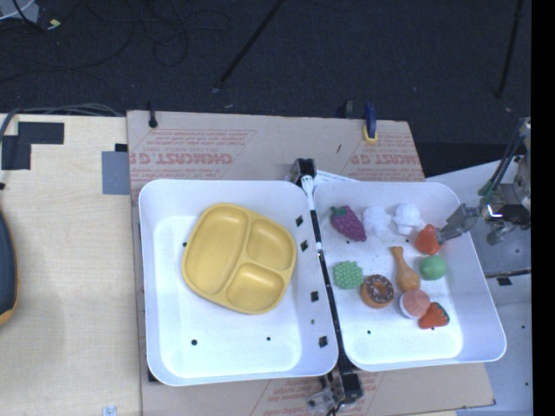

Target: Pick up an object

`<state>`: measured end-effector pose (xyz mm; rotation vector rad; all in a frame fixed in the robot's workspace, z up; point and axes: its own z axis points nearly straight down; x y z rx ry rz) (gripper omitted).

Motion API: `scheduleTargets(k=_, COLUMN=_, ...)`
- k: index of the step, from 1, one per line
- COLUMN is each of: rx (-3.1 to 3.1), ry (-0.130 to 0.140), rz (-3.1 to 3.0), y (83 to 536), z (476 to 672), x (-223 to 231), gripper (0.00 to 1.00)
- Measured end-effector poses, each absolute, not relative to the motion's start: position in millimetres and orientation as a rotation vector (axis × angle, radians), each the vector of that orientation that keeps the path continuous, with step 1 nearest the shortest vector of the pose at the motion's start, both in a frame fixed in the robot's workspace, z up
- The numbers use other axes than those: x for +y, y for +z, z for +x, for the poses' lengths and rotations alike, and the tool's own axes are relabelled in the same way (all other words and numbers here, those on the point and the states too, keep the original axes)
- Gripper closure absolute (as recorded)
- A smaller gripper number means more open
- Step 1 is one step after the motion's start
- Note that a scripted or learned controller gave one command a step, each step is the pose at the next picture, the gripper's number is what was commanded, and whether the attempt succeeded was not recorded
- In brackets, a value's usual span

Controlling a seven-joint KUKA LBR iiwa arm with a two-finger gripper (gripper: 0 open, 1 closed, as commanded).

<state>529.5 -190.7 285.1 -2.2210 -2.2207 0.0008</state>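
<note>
Orange toy (427, 240) lies in right bin (486, 336); claw (457, 224) beside it, grip unclear.

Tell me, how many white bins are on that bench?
2. The left bin holds a yellow plate. The right bin holds the toy food, such as the grapes and donut.

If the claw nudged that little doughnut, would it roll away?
Probably not: the doughnut lies flat on the bin floor, so it would likely slide. It looks like a small toy, so probably light. The drumstick beside it might stop it.
</note>
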Motion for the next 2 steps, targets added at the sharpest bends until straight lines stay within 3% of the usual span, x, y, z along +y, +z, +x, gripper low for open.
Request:
scheduleTargets(k=1, rx=-2.237, ry=-0.018, rz=-2.225, y=467.3, z=507.5, x=-128.7, gripper=0.0)
scheduleTargets(k=2, rx=-2.224, ry=0.003, rz=-2.217, y=466.8, z=507.9, x=-129.9, gripper=1.0)
